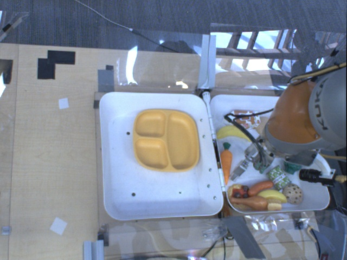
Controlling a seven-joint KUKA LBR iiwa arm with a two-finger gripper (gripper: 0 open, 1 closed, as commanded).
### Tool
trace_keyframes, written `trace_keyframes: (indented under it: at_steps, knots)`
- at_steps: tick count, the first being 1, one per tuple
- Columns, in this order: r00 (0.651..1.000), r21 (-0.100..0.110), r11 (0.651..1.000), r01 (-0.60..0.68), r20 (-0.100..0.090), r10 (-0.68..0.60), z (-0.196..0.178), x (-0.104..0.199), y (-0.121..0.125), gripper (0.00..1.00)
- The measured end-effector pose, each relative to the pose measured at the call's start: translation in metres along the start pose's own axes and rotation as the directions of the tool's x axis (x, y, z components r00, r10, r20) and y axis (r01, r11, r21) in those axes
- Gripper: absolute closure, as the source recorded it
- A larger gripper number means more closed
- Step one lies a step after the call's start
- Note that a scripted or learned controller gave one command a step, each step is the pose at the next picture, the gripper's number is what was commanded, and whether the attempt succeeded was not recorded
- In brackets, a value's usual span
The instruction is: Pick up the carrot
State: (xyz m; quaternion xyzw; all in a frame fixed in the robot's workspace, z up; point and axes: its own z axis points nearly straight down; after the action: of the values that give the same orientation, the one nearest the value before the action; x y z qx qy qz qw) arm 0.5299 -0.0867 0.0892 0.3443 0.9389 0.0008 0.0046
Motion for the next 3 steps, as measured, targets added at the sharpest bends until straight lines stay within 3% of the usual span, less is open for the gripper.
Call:
trace_keyframes:
  at_steps: [1,2,3]
  knots:
    - [0.993,0.001,0.993,-0.121,0.001,0.121,0.0,-0.004,0.003,0.0]
    - [0.951,-0.002,0.951,0.308,0.002,-0.308,0.001,-0.061,0.05,0.0]
    - [0.98,-0.001,0.98,0.199,-0.001,-0.199,0.002,-0.064,0.055,0.0]
